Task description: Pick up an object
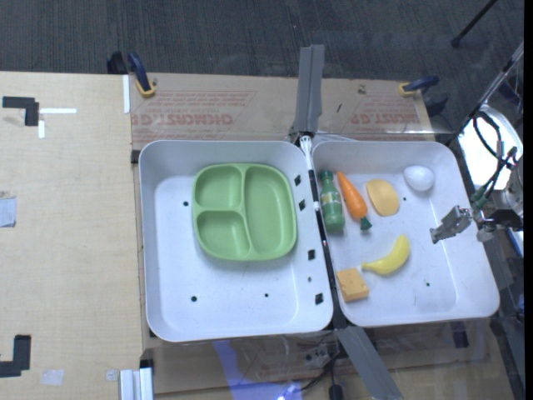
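Overhead view of the bench point(67, 248) with two white bins side by side. From my station I see the left bin point(166, 298) carrying a green divided plate point(245, 212), which lies toward that bin's far edge, three compartments facing up.

The right bin point(433, 294) carries the loose objects. A green bottle point(332, 202) lies along the bin's left wall, near the far-left corner. An orange carrot point(353, 197) lies just beside it, slanted, its green tip toward the near edge. An orange-yellow flat piece point(383, 197) sits just right of the carrot. A white egg-like object point(419, 177) rests near the far-right corner. A yellow banana point(388, 257) lies around the middle of the bin, curved upward. A small orange block point(352, 285) sits near the near-left corner, close to the banana's lower end.

The gripper point(450, 223) hangs over the right edge of the right bin, well apart from every object. I see nothing between the fingers; how far they stand open I cannot tell at this size.
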